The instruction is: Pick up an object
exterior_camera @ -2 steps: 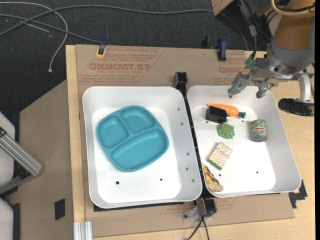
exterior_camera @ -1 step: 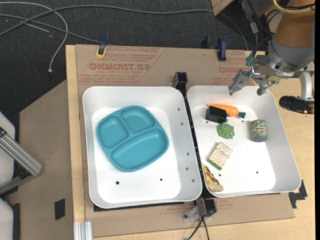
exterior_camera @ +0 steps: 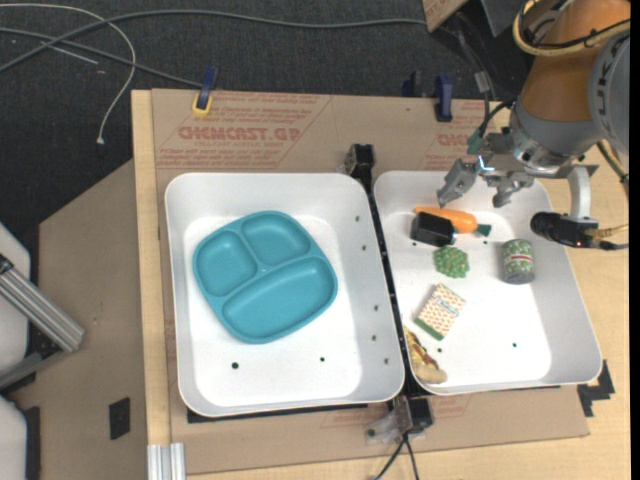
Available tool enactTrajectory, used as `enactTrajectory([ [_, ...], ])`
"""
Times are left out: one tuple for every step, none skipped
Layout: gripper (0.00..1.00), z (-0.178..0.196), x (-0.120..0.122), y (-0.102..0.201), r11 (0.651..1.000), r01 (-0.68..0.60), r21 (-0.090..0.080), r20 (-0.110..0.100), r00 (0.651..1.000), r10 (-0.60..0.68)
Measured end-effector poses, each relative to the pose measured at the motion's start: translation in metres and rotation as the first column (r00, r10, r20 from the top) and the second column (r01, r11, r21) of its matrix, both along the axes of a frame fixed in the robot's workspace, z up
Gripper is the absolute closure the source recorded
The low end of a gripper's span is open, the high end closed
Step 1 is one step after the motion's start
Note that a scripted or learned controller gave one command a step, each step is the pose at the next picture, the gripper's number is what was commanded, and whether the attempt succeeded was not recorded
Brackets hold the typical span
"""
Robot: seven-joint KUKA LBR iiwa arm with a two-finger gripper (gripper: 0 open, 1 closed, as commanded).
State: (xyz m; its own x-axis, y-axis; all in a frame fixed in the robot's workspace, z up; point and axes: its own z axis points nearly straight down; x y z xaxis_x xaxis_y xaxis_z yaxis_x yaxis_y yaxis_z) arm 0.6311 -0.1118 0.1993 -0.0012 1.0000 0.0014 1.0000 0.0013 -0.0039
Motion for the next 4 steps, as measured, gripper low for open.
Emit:
enactTrajectory([
  [0.0, -0.055, 0.007, -0.005, 1.0, 0.002, 0.0, -0.002, 1.0, -0.002],
  [0.0, -0.082, 0.012, -0.007, 1.0, 0.002, -0.005, 0.018, 1.0, -0.002],
  [1.0, -0.073, 0.013, -0.005, 1.0, 0.001, -0.001, 0.021, 1.0, -0.001],
  [1.0, -0.009, 0.013, -0.003, 1.0, 0.0, -0.002, 0.01, 1.0, 0.0],
])
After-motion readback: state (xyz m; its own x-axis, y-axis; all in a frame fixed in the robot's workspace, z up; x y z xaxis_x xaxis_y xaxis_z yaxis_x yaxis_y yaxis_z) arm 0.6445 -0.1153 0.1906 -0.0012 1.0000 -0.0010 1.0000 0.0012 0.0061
